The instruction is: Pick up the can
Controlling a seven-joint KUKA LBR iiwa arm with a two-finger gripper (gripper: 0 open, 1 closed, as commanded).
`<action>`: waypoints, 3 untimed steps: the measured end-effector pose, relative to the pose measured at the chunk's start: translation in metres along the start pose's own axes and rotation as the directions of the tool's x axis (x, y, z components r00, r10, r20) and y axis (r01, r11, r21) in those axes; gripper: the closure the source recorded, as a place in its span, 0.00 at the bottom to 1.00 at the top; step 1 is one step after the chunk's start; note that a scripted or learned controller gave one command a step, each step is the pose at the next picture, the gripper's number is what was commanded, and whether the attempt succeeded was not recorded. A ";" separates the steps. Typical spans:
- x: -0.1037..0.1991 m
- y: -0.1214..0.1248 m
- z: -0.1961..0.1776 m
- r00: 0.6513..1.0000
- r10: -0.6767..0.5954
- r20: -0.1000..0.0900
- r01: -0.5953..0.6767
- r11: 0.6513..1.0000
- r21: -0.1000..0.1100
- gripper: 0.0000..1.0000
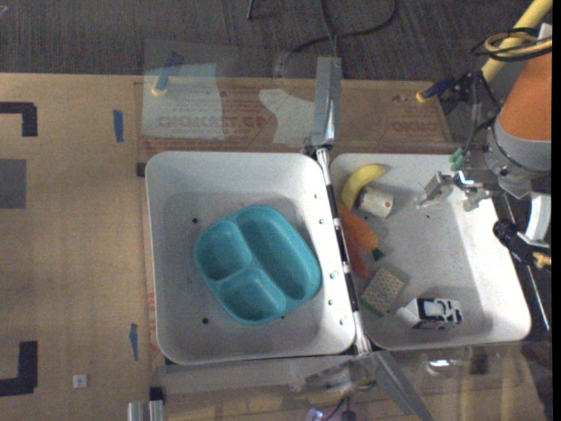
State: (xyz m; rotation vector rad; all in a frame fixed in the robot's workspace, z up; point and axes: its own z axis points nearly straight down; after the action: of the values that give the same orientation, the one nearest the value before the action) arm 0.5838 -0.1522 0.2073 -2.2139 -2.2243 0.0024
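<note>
The can is a small white cylinder lying on its side in the right bin, at its upper left, touching the lower end of a yellow banana. My gripper hangs over the upper right part of the same bin, to the right of the can and apart from it. Its silver fingers stand spread with nothing between them. The grey wrist with its orange band rises behind it at the right edge.
An orange carrot lies just below the can along the bin's left wall. A speckled green square and a white-and-black object lie near the front. The left bin holds a teal divided plate.
</note>
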 end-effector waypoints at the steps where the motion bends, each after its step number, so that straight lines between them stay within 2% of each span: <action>1: 0.032 0.050 0.091 0.997 -0.074 0.001 0.074 0.997 -0.001 0.00; 2: 0.043 0.071 0.123 0.996 0.093 0.007 -0.093 0.994 0.063 0.00; 3: 0.042 0.070 0.123 0.982 0.189 0.011 -0.189 0.980 0.065 0.00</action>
State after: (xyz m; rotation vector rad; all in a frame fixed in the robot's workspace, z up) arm 0.6527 -0.1095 0.0837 -2.3818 -1.9761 0.0804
